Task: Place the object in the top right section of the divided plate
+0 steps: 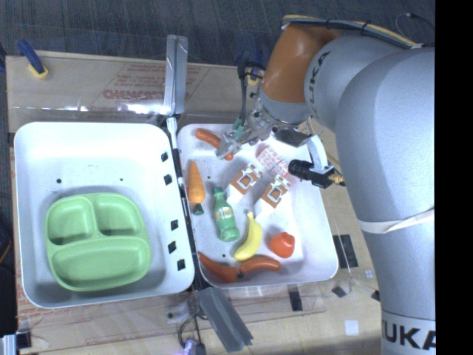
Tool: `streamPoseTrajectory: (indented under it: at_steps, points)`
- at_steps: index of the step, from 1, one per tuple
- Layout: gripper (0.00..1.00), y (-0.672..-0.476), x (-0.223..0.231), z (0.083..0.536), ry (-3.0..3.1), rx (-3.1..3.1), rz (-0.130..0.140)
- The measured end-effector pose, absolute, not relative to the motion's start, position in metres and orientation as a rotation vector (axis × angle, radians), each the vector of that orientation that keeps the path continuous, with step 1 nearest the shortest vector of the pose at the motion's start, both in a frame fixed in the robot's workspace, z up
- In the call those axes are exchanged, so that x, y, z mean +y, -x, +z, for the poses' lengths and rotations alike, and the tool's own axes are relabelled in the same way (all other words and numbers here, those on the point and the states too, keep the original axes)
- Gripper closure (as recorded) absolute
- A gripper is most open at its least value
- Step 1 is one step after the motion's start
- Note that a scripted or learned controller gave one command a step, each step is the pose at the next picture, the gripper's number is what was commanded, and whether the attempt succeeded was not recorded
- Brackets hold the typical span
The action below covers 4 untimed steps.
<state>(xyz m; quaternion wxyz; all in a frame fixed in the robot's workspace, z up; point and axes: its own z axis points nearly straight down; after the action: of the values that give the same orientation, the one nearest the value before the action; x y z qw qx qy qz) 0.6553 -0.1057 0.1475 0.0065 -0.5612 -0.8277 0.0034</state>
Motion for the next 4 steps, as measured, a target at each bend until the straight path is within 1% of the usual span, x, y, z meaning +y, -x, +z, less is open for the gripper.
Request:
streamPoseTrajectory:
  at_steps: [1, 2, 3, 4]
  points:
    - [1.0, -0.613, -0.028, 0.189, 1.419, -2.795, 0.005]
    - [1.0, -0.576, 0.022, 0.189, 1.049, -2.953, 0.005]
    - [0.0, -0.576, 0.022, 0.189, 1.049, -2.953, 0.005]
    - [1.0, -0.576, 0.022, 0.196, 1.044, -2.949, 0.01]
